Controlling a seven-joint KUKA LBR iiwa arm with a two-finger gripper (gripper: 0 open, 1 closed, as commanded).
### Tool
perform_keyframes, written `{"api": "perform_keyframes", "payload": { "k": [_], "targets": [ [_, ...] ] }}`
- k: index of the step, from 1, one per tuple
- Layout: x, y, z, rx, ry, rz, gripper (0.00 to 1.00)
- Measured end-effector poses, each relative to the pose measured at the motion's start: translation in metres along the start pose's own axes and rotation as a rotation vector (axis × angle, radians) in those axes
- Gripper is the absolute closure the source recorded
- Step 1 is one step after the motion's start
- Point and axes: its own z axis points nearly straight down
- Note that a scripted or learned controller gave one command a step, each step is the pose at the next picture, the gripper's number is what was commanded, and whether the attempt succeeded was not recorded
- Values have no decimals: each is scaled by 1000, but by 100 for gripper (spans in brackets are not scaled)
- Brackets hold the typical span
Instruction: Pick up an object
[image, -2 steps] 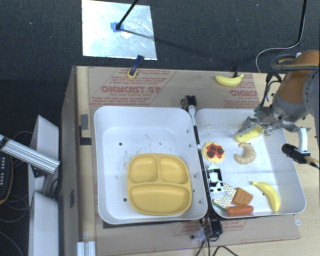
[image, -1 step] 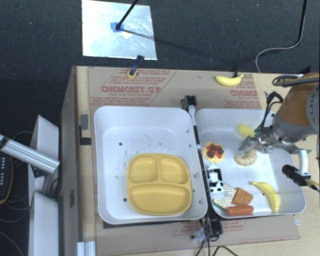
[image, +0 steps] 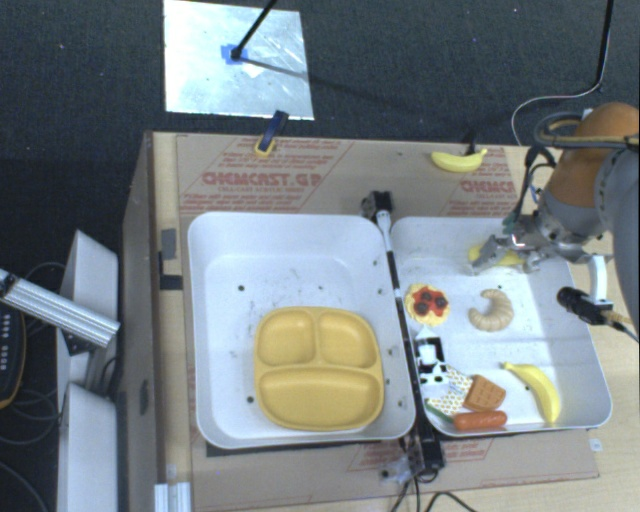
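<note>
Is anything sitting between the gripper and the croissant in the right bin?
Nothing visible does. The gripper sits near the right bin's far wall, and bare white floor separates it from the croissant; a yellow piece lies beside the gripper.

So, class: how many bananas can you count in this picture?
3, perhaps. One banana lies in the right bin near its front corner; another rests on the cardboard behind that bin; a yellow piece under the gripper may be a third, mostly hidden.

Red "CHEMCAST GP" print, repeated, on the brown board (image: 300, 160) beneath the bins
</note>
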Motion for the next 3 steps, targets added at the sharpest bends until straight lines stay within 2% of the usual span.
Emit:
{"api": "perform_keyframes", "payload": {
  "k": [1,2,3],
  "targets": [
    [27,-53,-34,-15,-2,1,0],
    [52,6,-11,11,-5,9,0],
    [22,9,-7,18,21,-1,0]
  ]
}}
